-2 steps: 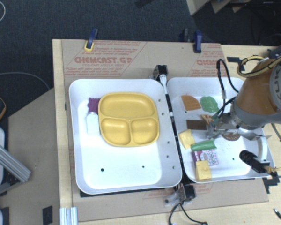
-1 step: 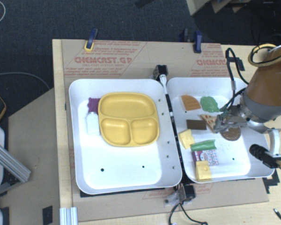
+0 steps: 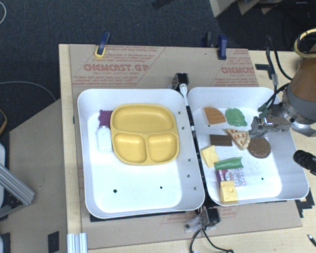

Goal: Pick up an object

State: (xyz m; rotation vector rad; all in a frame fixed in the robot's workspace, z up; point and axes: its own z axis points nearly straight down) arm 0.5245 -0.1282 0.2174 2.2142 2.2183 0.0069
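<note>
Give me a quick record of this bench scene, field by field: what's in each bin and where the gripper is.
left bin: shallow white bin holding a yellow three-compartment plastic plate, with a purple item and a white item at the plate's left edge
right bin: shallow white bin holding small toy foods, among them a green leafy piece, a pizza slice, a round brown cookie and a yellow block
gripper: two-finger gripper over the right bin, beside the pizza slice and above the cookie
held object: none visible between the fingers
</note>
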